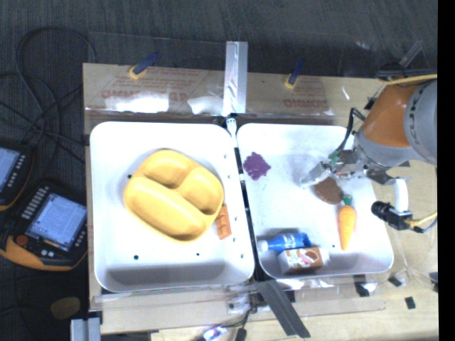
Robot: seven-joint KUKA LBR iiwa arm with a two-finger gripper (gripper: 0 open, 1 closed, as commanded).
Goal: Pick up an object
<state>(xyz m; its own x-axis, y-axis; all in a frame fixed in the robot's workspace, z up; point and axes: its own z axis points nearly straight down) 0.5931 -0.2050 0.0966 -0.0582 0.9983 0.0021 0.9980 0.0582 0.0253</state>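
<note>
Arm is reaching into your right bin point(384, 258), working low over a brown piece.

You are watching the gripper point(328, 175) hovering just above the small brown object point(328, 191), which is lying beside the top of the carrot point(346, 224); whether the claw is spread or pinching, you cannot tell, since the wrist is hiding it. That brown piece is looking like the likeliest target, being the thing nearest the claw. Counting the right bin, you are seeing one brown object, one carrot, one purple item point(257, 165) near the divider, one blue-capped bottle point(283, 242) and one reddish packet point(303, 258) sitting together against the near wall. The left bin point(106, 261) is holding one big yellow object point(174, 192) with one small orange piece point(223, 222) tucked at its edge.
</note>
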